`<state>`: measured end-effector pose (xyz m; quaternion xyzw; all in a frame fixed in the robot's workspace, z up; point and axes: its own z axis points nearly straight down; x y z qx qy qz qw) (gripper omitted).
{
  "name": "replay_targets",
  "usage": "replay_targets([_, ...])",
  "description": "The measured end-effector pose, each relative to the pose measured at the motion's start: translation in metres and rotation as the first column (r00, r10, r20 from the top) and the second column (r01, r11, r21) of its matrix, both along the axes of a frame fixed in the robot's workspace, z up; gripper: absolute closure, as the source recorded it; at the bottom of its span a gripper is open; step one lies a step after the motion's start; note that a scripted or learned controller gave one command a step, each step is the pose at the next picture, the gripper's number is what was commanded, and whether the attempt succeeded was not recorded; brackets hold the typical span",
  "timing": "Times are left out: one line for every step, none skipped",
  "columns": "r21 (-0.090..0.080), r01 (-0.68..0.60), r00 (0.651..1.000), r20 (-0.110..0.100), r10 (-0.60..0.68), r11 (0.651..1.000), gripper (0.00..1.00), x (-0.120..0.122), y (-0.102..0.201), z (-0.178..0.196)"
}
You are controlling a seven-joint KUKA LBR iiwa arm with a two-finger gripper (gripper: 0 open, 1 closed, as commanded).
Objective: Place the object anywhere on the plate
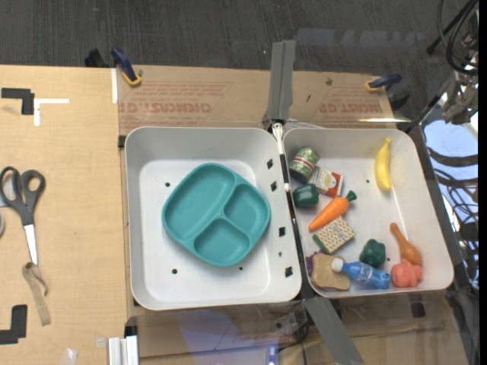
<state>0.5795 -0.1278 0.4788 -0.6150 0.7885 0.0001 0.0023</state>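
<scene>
Left white bin [141, 226]: one teal three-compartment plastic plate [217, 214], centred, bare.

Right white bin [430, 204]: toy foods, none chosen yet. Yellow plastic banana [383, 164] at 1 o'clock; small green-labelled tin [305, 160] at 11 o'clock; orange toy carrot [332, 210] near centre; blue-and-white toy bottle [363, 273] at 6 o'clock, touching a toy bread slice [329, 273].

Pincer: its state cannot be told.

Risks, as judged: the crowded 6 o'clock cluster invites a double pick or a slip; a rounded piece could roll off the plate's ridges.

Surface: brown cardboard [198, 101] clamped beneath the bins, pale wooden bench [61, 204] at 9 o'clock bearing grey-handled scissors [23, 196]. Dark floor beyond.
</scene>
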Motion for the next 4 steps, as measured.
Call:
replay_targets([0.0,-0.052,0.999,-0.001,0.052,0.999,1.0,0.015,-0.07,-0.024])
replay_targets([-0.001,-0.14,0.99,0.002,0.14,0.99,1.0,0.036,-0.093,0.013])
replay_targets([0.0,-0.479,0.878,0.002,0.479,0.878,1.0,0.081,-0.093,0.012])
replay_targets([0.002,-0.475,0.88,0.008,0.475,0.88,1.0,0.082,-0.092,0.021])
